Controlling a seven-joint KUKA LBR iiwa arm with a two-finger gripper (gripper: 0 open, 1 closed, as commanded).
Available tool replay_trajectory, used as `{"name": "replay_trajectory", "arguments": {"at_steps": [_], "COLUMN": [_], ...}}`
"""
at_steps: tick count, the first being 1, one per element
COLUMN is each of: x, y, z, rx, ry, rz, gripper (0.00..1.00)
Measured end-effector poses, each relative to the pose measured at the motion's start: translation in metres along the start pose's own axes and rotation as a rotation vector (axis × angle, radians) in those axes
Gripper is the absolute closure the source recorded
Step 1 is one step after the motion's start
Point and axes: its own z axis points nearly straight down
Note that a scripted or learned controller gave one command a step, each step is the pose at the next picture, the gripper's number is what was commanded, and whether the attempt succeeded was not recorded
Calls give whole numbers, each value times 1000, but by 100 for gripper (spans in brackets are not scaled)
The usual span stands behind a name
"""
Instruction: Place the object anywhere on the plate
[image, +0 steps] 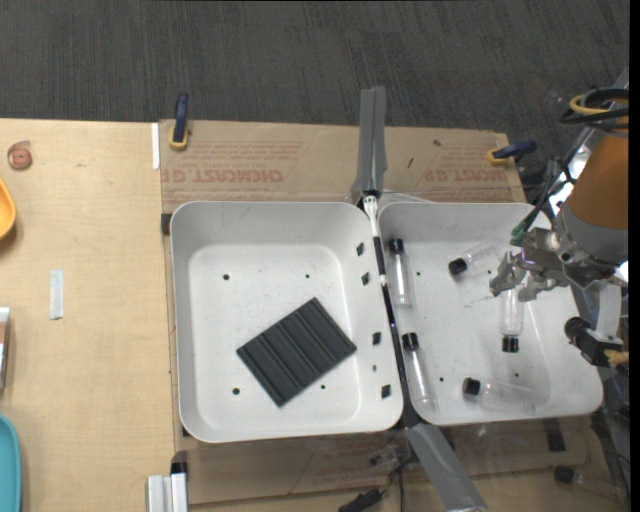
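Hand (514, 283) over tube (511, 318) — right bin (560, 400)

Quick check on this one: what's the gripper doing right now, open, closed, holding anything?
Gripper: over the right bin, with a clear black-capped tube hanging just below it; a hold on the tube cannot be told.

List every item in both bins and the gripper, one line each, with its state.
Ridged black plate: flat in left bin, bare.
Clear tubes with black caps: lying loose in right bin.
Tube under gripper: upright or hanging; grasp unclear.
Gripper: over right bin.
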Motion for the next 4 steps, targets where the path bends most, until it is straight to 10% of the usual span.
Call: {"name": "replay_trajectory", "arguments": {"at_steps": [3,4], "x": [193,240], "y": [-58,-37], "z": [-40,-5], "rx": [0,1], "ry": [-1,-2], "rz": [-176,-435], "gripper": [100,100]}}
